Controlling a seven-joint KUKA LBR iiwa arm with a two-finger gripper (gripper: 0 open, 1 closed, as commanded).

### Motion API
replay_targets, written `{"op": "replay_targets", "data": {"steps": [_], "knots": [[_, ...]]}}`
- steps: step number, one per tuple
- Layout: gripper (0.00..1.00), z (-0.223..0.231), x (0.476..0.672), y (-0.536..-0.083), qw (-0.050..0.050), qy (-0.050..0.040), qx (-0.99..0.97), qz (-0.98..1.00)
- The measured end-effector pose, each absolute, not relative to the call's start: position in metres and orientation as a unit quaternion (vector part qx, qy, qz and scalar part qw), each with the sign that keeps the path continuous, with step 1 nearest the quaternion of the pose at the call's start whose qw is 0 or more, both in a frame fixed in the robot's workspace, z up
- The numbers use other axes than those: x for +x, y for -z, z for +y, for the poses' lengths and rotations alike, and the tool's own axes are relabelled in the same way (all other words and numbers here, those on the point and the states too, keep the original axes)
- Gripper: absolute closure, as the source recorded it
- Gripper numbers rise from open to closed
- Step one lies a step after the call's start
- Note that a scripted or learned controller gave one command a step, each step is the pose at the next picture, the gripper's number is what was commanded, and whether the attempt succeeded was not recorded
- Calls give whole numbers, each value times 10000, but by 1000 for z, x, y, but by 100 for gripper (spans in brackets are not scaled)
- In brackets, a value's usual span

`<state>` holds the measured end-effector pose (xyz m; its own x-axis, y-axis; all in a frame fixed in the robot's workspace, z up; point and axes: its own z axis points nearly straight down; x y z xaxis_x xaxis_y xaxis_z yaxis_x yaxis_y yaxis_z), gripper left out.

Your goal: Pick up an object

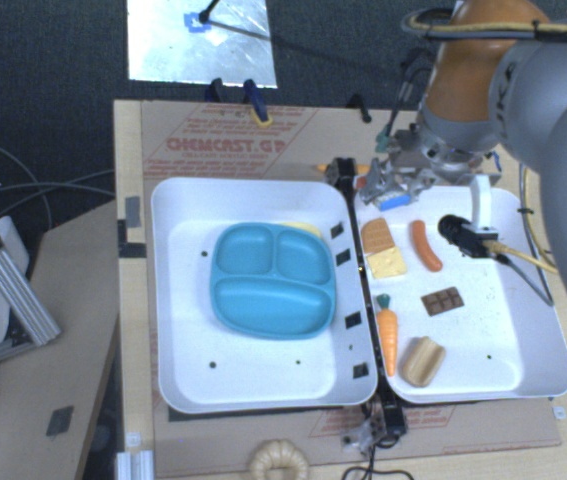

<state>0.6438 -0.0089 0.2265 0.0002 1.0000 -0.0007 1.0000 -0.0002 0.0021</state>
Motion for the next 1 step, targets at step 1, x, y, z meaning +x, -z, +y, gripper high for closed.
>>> {"op": "replay_targets", "data": {"steps": [1], "knots": [[100, 1, 643, -216, 9, -4, 7055, 7087]]}}
